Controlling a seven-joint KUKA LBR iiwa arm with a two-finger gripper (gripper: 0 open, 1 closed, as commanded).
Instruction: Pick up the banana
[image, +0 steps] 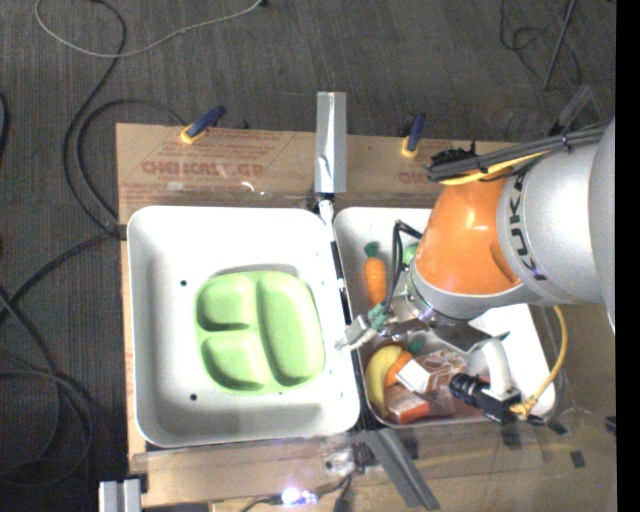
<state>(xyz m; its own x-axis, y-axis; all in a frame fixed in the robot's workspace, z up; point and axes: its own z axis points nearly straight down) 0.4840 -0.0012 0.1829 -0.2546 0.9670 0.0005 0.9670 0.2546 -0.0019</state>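
Observation:
The yellow banana (377, 376) lies in the right bin (352, 232) at its front left corner, curved along the bin wall. My gripper (398, 330) hangs just above and behind the banana, below the arm's orange band. The wrist hides most of it, and nothing can be seen held in it. The banana's right side touches a pile of other items.
An orange carrot (374, 279) with a green top lies behind the gripper in the right bin. A brown box (432, 376) and a red and white item (407, 377) crowd the banana's right. The left bin (160, 300) holds a green divided plate (261, 328).

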